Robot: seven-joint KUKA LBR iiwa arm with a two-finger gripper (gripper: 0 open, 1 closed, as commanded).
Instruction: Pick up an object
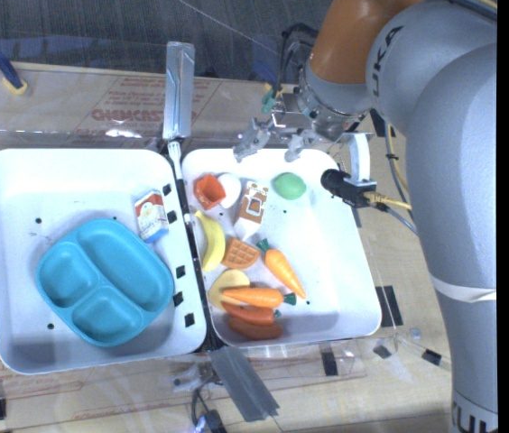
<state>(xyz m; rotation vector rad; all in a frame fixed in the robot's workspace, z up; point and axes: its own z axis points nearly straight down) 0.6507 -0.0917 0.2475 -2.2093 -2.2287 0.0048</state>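
Nearest the camera, at the right bin's [363,309] front edge, a reddish-brown sausage-like piece [253,326] lies under an orange carrot w/ green tip [254,297]. A pale apple slice [223,280] sits just left of them. A second carrot [283,271] lies slanted, tip toward the bin's middle, green end touching a waffle-textured piece [241,253]. A yellow banana [210,240] runs along the divider wall.

In the left bin [6,242], a blue compartment tray [103,280] takes up the front-center; a small carton w/ red & white print [151,215] leans at its far right corner, close to the divider.

Further back in the right bin: a brown & white box [254,204], a red-orange cup-like item [208,190] w/ something white beside it, and a round green ball [289,186], smooth, bright, standing apart on bare bin floor.

Above the far rim of the right bin hangs the gripper [271,139], fingers spread apart, nothing between them. It hovers just beyond the green ball & box, not touching any obj. The grey arm w/ orange band [349,25] rises to the upper right.
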